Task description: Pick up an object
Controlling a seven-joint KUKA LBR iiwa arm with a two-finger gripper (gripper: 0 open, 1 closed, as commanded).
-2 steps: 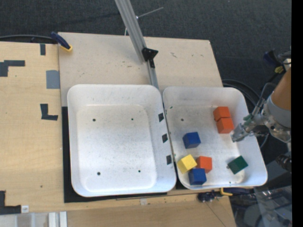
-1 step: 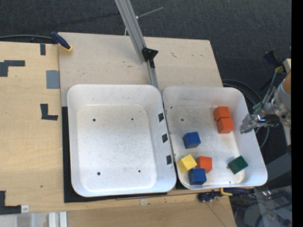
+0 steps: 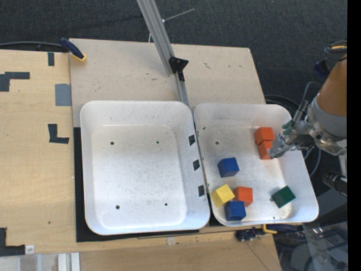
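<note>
The right bin [image 3: 225, 117] holds several blocks. An orange block [image 3: 263, 141] lies near its right side, made of two stacked or joined cubes. A blue cube [image 3: 228, 166] sits mid-bin. A yellow cube [image 3: 223, 194], a small orange cube [image 3: 243, 195] and another blue cube [image 3: 235, 210] cluster at the front. A green cube [image 3: 282, 196] lies at the front right. My gripper [image 3: 280, 145] comes in from the right and hangs just beside the orange block's right edge, touching or nearly touching it.
The left bin [image 3: 135, 168] stands beside the right one. A slanted metal bar [image 3: 161, 35] runs from the top down to the bins' shared edge. The wooden bench top [image 3: 34, 123] lies left.
</note>
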